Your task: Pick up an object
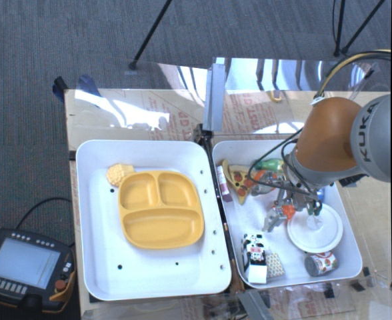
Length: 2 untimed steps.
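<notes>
- The two-finger metal gripper (293, 213) hangs low in the right white bin (353, 267), under the grey arm's orange band (326, 135), just left of the round white plate (315, 230)
- Its grey fingers (275, 219) splay a moderate way apart; a small orange-red object (288, 211) sits between them, though whether they actually pinch it or merely straddle it is hard to make out
- That orange-red piece is tiny and partly covered by the finger hardware, so its shape and long axis cannot be told
- Far left in the same bin, a flat toy pizza slice with red and yellow topping (239, 179) lies with its point aimed toward the near right, its long axis slanting from far left to near right
- Beside the bin's left wall, a slim dark-red-and-white stick-shaped item (223, 184) lies with its long axis running near to far
- A green toy piece (272, 165) sits at the far side, half hidden by the arm's cabling
- Near the front wall stand a black-and-white cow-patterned carton (254, 255), a small tan waffle-textured block (275, 265) touching its right side, and a short printed can (321, 264) lying on its side near the plate's near edge
- The left white bin (96, 259) holds a yellow three-compartment plastic tray (161, 209), and a pale yellow bumpy ball-like toy (119, 173) touches the tray's far left corner
- The arm's body hides the far right part of the right bin
</notes>
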### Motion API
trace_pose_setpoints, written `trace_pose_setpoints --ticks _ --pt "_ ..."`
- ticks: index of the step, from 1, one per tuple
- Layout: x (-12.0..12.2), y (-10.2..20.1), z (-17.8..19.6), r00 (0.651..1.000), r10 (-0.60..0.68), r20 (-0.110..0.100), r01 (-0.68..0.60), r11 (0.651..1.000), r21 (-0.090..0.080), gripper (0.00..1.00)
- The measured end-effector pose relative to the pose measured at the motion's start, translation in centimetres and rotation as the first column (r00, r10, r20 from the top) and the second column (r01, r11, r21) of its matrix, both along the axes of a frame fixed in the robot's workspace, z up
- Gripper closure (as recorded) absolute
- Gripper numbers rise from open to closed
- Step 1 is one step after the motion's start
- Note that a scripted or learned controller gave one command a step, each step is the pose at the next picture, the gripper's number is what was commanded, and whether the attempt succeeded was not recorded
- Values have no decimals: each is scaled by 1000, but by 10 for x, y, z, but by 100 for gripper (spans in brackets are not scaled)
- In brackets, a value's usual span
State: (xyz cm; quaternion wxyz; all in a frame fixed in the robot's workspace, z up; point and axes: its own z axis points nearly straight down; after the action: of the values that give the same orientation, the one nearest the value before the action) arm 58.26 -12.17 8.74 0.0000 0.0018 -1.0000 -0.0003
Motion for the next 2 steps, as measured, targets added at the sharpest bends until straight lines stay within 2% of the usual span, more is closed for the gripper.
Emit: trace_pose_setpoints --ticks 1,2 --pt "-30 27 -1 993 -122 -2 122 993 1 0" --pt "-29 29 9 993 -117 -1 117 993 1 100"
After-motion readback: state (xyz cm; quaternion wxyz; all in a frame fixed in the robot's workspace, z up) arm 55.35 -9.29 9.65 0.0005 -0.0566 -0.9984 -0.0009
